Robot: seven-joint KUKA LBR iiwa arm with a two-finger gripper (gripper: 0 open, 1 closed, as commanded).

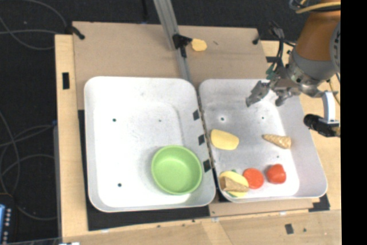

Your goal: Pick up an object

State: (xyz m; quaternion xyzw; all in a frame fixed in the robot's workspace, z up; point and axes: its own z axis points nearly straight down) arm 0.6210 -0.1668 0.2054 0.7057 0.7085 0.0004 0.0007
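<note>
My gripper (266, 96) hangs over the upper right part of the right bin (238, 103), its two fingers spread open with nothing between them. Below it in that bin lie a pale yellow lump (224, 139), a tan cone-shaped piece (277, 140), a red tomato (253, 178), a red pepper-like piece (276, 173) and a yellow and brown item (234, 183) at the front left corner. All of them lie apart from the gripper. A green bowl (176, 169) sits in the left bin (126, 117).
A slanted metal pole (163, 3) rises behind the bins, meeting the bench near the seam between them. A small yellow object (199, 45) lies on the brown board behind the bins. The arm's orange band (316, 37) is at the right edge.
</note>
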